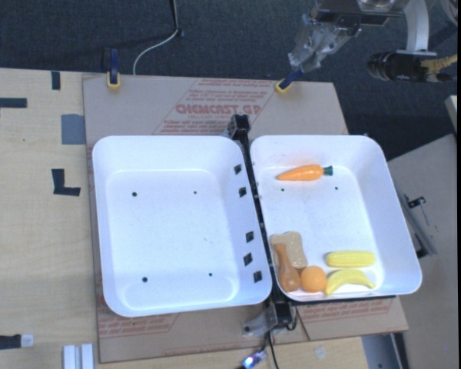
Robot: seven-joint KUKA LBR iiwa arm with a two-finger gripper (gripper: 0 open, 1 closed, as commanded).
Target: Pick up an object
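In the right bin (pixel 384 177) lie an orange carrot (pixel 301 173) near its far side, and along the near side a tan bread-like piece (pixel 289 253), an orange ball (pixel 313 279), a yellow corn cob (pixel 349 259) and a yellow banana (pixel 349 281). My gripper (pixel 307 54) hangs high beyond the bins' far edge, well apart from every object, with nothing visible between its fingers.
The left bin (pixel 107 206) stands beside the right one, joined by a black hinge strip (pixel 250 206). Both rest on a brown cardboard sheet (pixel 207 110) held by yellow clamps (pixel 113 79). A white cable (pixel 157 44) runs across the dark floor behind.
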